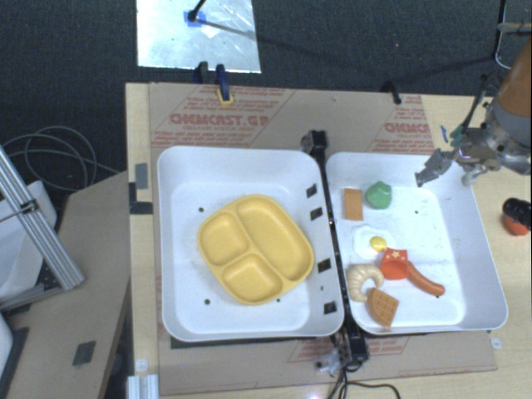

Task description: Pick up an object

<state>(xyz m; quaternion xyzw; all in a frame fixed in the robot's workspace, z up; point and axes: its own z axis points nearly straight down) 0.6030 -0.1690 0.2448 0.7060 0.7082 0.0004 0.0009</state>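
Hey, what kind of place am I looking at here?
Most likely a robotics lab test bench, not a kitchen: two white bins taped onto cardboard, toy food such as a fried egg and carrot, a robot gripper, and loose cables.

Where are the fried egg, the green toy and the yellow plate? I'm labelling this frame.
fried egg point(371, 242), camera view, on its yolk.
green toy point(379, 194), camera view, its middle.
yellow plate point(283, 241), camera view, its right compartment.

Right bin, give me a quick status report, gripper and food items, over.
Gripper above the right bin's far edge, holding nothing. Green piece, fried egg, croissant, hot dog lie untouched. Nothing in the way.
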